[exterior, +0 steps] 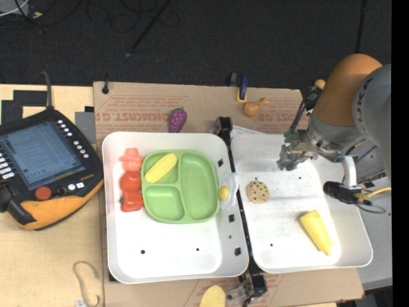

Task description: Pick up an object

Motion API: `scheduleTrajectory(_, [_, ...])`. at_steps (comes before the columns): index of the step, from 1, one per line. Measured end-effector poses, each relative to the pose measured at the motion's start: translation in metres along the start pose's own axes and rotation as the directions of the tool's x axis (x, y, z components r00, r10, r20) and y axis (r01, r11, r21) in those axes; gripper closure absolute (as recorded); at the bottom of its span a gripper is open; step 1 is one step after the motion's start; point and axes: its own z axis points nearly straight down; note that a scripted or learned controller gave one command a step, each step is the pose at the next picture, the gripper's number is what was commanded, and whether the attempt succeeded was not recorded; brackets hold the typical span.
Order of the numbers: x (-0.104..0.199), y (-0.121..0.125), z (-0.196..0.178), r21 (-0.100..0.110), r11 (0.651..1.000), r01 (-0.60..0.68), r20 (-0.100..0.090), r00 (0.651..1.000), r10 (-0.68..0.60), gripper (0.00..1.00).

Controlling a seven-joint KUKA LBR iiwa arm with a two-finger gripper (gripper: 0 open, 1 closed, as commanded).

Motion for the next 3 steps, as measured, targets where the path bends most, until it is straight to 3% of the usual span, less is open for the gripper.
scheduleTrajectory(2, [0.007,0.0,-0.088,-0.001,1.0,0.001,0.0,1.0,-0.001,1.0])
scheduleTrajectory(3, [0.062,0.0,-0.08,0.005,1.0,0.005,-0.003,1.0,-0.005,1.0])
